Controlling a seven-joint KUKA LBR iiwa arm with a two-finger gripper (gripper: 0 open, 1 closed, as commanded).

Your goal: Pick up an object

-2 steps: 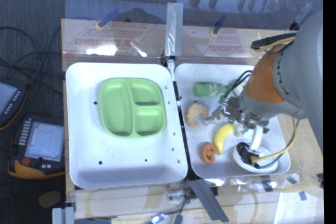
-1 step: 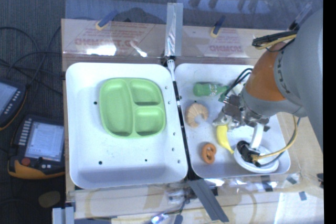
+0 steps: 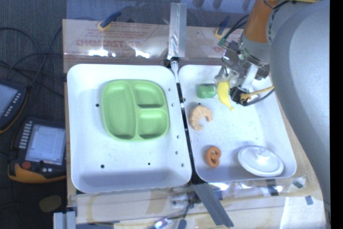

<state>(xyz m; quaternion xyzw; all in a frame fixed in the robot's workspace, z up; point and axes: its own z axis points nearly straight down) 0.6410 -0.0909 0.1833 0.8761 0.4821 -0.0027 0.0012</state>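
One banana (image 3: 224,95) sits in your gripper (image 3: 227,89), fingers closed on it, over the right bin (image 3: 278,120) | risk: thin grip, it may slip onto the green block (image 3: 206,91).

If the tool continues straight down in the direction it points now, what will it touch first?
Probably the banana: it lies right under the tool, with the green block beside it. Depth is unclear from this slanted view, so the tool may already touch the banana.
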